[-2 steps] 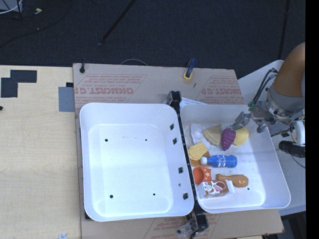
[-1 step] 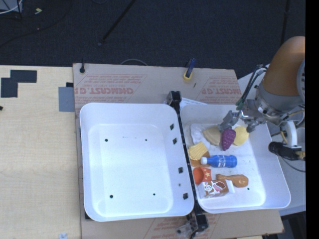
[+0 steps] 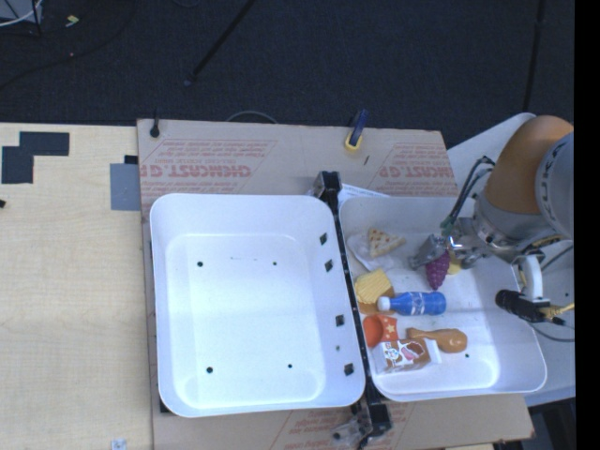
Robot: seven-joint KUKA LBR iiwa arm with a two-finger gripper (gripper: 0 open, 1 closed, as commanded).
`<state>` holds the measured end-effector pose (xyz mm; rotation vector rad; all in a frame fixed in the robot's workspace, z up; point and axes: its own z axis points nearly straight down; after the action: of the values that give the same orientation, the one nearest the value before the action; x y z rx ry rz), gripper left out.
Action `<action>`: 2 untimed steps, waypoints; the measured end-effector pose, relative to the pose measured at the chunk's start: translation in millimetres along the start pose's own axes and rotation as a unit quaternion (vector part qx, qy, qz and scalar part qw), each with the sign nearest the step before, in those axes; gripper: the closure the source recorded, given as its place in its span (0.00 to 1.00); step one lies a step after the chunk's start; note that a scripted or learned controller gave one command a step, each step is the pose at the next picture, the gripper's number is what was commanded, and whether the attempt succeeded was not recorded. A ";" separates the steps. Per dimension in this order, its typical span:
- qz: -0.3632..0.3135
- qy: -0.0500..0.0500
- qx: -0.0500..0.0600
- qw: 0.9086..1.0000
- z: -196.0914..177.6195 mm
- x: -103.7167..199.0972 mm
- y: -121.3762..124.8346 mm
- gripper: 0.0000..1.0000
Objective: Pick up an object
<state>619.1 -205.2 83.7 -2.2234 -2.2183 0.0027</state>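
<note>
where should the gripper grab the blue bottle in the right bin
Probably across the blue body, midway along, coming straight down. The bottle lies on its side, white cap toward the yellow block, so its round sides face the fingers. Closing across its short width avoids the orange toy just below.

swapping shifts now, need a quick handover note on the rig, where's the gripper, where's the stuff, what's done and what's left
Gripper: low in the right bin, at the purple toy; grip can't be confirmed from this view.
Right bin items: pizza slice, yellow block, blue bottle, orange piece, brown drumstick toy, small printed box.
Left bin: no items in it.
Done: arm at the objects.
Left: secure a grasp, lift an object.
</note>
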 end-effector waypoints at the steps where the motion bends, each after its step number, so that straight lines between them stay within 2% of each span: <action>1: -0.002 0.001 -0.001 1.000 -4.3 36.8 25.7 0.00; 2: -0.001 0.001 0.001 1.000 -4.0 38.5 -0.7 0.00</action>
<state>618.5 -166.6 87.6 -2.2193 -2.2190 0.0035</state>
